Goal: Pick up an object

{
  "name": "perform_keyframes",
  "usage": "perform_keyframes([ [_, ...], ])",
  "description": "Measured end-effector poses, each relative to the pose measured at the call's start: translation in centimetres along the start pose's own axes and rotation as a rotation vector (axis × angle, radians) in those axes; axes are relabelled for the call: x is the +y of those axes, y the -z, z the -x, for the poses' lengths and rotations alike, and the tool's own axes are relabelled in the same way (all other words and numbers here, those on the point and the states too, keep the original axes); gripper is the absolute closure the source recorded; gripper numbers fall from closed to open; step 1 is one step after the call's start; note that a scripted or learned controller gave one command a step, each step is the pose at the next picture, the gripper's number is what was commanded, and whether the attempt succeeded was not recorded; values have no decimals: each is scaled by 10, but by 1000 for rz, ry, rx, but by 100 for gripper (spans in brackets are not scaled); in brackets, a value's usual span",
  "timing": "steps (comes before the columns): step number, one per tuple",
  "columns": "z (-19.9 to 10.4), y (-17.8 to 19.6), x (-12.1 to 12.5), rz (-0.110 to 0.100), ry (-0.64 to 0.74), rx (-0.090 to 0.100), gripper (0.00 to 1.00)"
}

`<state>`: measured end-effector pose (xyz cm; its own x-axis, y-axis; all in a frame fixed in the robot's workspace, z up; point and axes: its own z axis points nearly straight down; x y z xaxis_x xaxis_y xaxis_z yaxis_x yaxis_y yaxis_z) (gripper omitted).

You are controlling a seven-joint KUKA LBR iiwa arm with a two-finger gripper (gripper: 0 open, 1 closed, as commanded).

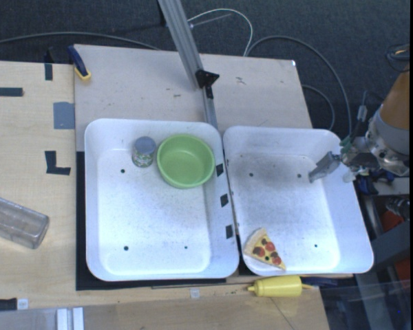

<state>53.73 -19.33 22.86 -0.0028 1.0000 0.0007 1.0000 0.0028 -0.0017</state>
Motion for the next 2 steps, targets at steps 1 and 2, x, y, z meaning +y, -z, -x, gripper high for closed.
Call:
perform_keyframes([
  [1,0,0,0,0,0,0,0],
  [2,2,-57,-10,-5,-2,0,0],
])
